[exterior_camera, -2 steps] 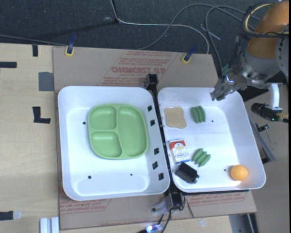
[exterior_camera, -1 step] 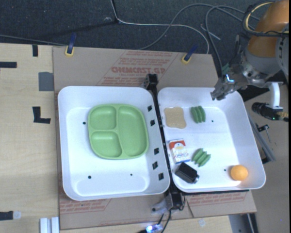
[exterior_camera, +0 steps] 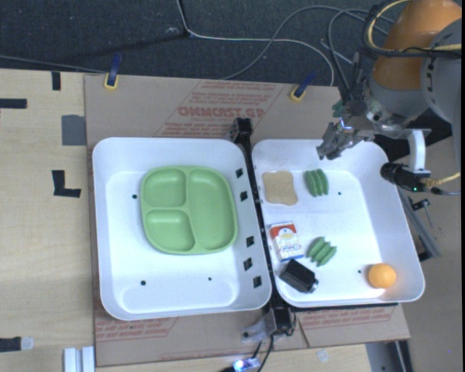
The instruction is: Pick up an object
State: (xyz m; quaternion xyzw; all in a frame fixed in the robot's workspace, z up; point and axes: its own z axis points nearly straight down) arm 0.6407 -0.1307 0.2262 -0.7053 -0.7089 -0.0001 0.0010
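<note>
Gripper (exterior_camera: 331,149) above right bin's (exterior_camera: 387,208) far edge; finger spacing impossible to tell. Green pea pod (exterior_camera: 316,182) just below it, apart. Tan slice (exterior_camera: 280,187) lower left. Orange ball (exterior_camera: 381,276) well away, near corner. Green tray (exterior_camera: 189,209) far left.

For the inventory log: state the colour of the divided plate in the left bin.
Light green; the divided plate shows plainly in the camera view.

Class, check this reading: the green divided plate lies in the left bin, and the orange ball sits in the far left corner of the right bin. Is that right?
Not quite. The camera view shows the orange ball in the near right corner of the right bin, not its far left corner. The green divided plate does lie in the left bin.
</note>
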